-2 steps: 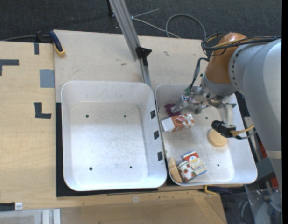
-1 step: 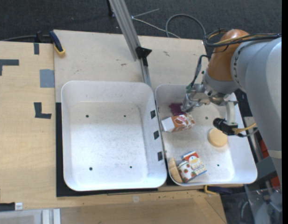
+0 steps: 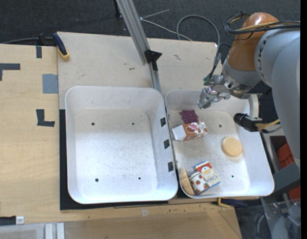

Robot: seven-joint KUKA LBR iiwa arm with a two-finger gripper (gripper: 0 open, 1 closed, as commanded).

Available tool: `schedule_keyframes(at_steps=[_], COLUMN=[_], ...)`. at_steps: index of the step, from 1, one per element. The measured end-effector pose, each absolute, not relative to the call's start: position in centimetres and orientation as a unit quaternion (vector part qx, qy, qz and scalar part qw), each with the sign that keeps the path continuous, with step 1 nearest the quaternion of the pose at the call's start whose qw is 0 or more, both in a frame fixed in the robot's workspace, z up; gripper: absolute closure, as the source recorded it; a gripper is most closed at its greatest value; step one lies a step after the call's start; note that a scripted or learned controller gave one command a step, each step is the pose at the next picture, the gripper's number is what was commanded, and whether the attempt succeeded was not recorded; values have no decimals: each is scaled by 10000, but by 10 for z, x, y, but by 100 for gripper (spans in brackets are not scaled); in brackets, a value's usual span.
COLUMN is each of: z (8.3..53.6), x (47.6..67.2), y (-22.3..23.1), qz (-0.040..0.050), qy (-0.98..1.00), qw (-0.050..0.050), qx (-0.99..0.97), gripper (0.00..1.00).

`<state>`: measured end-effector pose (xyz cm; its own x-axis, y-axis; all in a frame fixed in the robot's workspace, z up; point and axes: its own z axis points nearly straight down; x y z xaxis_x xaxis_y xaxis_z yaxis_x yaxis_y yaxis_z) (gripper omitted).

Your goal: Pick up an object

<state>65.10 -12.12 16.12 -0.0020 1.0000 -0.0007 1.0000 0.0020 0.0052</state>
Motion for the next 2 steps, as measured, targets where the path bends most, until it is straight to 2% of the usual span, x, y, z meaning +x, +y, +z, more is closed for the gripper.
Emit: schedule_keyframes(at_steps=[1, 2], z=[223, 224], x=[659, 659], y=[-123, -122], qz=[17, -6], qy=[7078, 7075], qw=[27, 0], qx=[7064, 7067], gripper=[100, 100])
